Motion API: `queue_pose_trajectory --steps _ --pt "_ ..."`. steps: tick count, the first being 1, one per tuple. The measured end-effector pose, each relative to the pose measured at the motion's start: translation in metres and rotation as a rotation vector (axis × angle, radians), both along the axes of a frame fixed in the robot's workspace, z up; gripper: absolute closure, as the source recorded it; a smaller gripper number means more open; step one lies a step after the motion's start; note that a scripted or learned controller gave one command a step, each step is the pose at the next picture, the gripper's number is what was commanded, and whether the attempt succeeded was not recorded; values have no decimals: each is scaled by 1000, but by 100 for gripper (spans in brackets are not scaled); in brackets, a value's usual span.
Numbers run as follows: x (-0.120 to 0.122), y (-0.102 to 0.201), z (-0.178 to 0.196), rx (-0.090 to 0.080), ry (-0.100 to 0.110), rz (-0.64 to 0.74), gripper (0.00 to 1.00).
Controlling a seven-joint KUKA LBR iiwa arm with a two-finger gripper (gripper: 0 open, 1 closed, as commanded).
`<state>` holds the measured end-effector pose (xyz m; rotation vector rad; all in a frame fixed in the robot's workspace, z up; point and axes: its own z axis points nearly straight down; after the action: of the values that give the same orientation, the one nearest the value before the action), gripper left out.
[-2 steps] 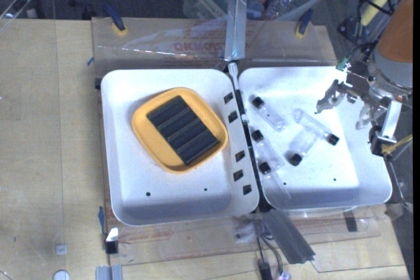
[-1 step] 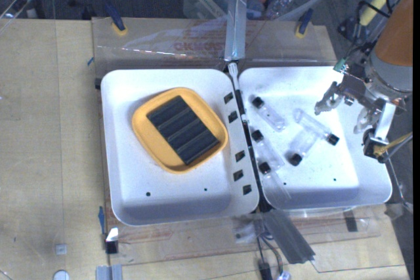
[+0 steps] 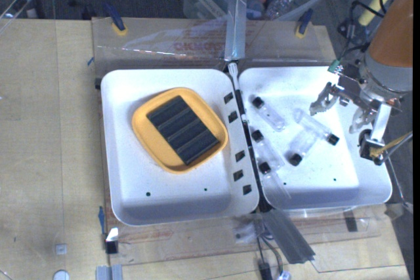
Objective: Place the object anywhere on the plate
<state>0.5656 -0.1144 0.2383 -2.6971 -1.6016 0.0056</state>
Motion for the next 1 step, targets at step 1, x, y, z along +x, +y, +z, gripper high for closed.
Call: queue_pose_trajectory --steps 1 --pt "-3 -2 -1 2 1 -30 0"
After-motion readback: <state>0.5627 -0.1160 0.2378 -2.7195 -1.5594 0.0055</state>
